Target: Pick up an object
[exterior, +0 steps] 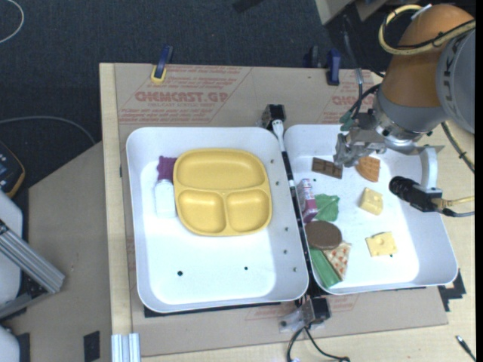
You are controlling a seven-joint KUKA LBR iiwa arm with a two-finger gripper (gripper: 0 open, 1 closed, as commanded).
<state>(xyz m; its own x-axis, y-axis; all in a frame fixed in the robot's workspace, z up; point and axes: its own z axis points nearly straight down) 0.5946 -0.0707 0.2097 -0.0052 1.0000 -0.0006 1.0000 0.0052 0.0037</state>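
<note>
The gripper (355, 148) hangs low over the upper part of the right bin (430, 266), and whether its fingers are open or closed cannot be told from this slant; nothing shows between them. Just below and left of it lies a dark brown chocolate-like bar (327, 168), and just right of it an orange bread-like wedge (369, 167), both very near the gripper; contact cannot be judged.

Lower in the same bin sit a pale yellow cheese cube (370, 200), a second yellow cheese block (381, 244), a green leaf (326, 206), a brown round cookie (324, 235), a pizza-like slice (337, 259) and a pink tube (307, 198) against the bin's left wall. The left bin (219, 289) holds a yellow divided plate (223, 190), with a white bottle with a purple cap (164, 187) beside its left edge.

Both bins rest on a table (113, 202) covered in brown printed board, clamped at the top edge. Dark carpet fills the upper frame.

The arm (423, 59) enters from the upper right, its orange band above the grey wrist, bent downward toward the bin
</note>
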